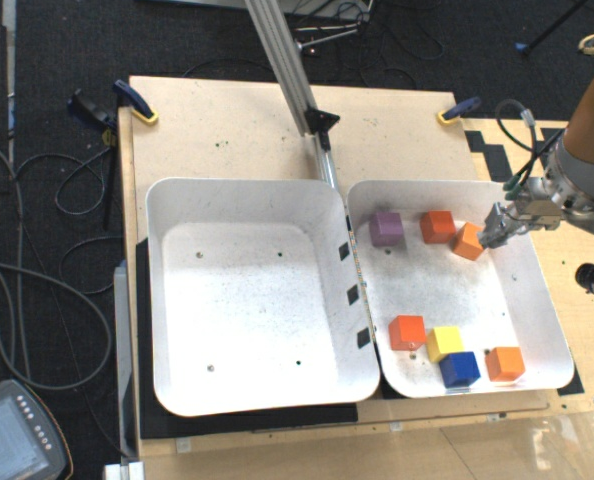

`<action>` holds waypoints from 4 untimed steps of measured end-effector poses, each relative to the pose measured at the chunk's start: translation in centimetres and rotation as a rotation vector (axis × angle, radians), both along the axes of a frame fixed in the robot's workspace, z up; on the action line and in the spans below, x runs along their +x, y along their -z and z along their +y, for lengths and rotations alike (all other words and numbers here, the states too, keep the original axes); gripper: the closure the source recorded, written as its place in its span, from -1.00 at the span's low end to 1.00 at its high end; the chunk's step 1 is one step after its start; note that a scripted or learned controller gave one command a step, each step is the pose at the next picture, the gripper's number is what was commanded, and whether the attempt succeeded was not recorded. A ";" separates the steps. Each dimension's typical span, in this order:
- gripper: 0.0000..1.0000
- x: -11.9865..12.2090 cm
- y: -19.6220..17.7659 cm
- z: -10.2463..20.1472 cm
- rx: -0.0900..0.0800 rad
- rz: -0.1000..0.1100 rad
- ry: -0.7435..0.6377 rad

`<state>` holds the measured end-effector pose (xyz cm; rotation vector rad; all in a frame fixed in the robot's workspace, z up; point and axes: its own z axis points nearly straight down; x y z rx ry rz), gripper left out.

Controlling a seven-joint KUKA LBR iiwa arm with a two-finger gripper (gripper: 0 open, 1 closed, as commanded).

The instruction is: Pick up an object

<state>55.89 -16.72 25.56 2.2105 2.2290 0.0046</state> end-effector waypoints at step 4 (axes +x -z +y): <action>1.00 3.2 2.5 22.0 0.001 0.003 0.000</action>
